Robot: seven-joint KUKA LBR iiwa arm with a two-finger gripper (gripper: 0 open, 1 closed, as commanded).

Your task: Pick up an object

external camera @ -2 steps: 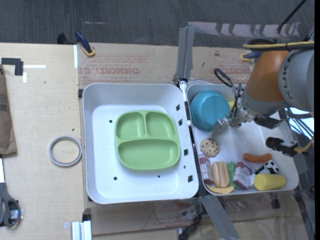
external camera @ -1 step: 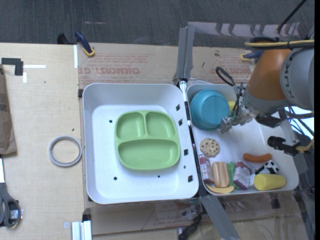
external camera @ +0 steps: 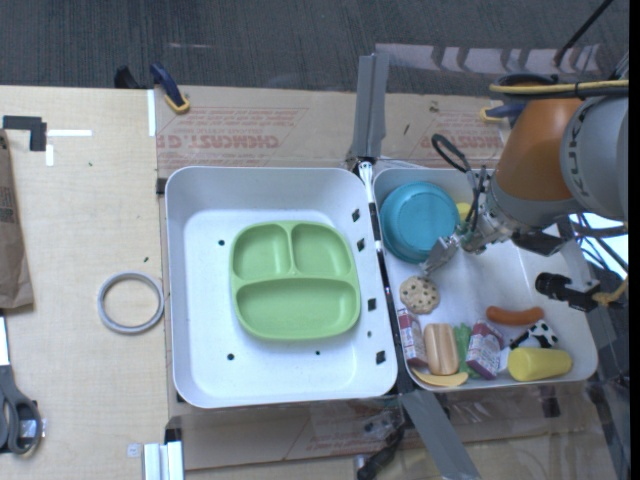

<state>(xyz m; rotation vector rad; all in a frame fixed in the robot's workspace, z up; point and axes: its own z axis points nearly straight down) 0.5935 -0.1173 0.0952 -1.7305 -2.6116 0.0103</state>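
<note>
The right bin [external camera: 520, 278] holds a blue bowl [external camera: 413, 220] at its far left, with a chocolate-chip cookie [external camera: 419, 294] just in front of it. Along the bin's near side lie a bread roll [external camera: 438, 347], a red sausage [external camera: 514, 315], a yellow cup [external camera: 539, 364] on its side and a few small packets [external camera: 486, 352]. My gripper [external camera: 442, 255] hangs low over the bin, at the bowl's near right rim and above the cookie. Nothing can be seen held in it.
The left bin [external camera: 190, 298] holds a green divided plate [external camera: 294, 279]. On the bench to the left lie a ring of tape [external camera: 130, 301], a brown paper bag [external camera: 12, 228] and scissors [external camera: 16, 423]. A blue clamp [external camera: 170, 86] sits at the back.
</note>
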